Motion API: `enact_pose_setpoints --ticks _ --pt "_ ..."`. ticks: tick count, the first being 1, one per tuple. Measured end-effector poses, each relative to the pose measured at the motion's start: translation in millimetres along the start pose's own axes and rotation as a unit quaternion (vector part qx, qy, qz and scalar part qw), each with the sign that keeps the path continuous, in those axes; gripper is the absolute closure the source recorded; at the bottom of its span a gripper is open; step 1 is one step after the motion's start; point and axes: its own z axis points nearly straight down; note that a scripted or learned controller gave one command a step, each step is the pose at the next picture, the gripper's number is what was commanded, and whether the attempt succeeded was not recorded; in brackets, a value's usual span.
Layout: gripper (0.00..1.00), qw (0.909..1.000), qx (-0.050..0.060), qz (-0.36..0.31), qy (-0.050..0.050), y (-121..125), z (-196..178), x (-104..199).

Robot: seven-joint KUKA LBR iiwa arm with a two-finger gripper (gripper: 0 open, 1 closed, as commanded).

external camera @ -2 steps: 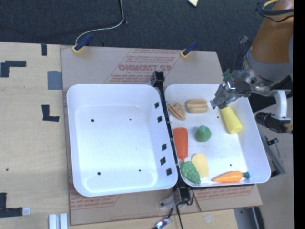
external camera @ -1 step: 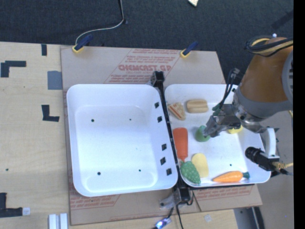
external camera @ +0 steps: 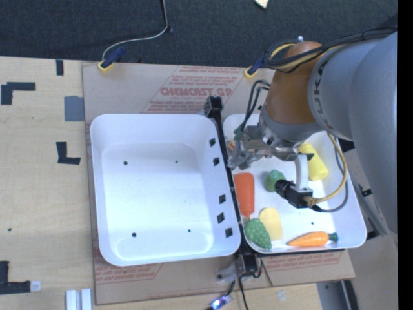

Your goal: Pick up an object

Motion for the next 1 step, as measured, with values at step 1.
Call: enact_pose_setpoints --ticks 1 --pt "1.0 1.0 -0.002 0.0 0.0 29.5 -4.4 71.2"
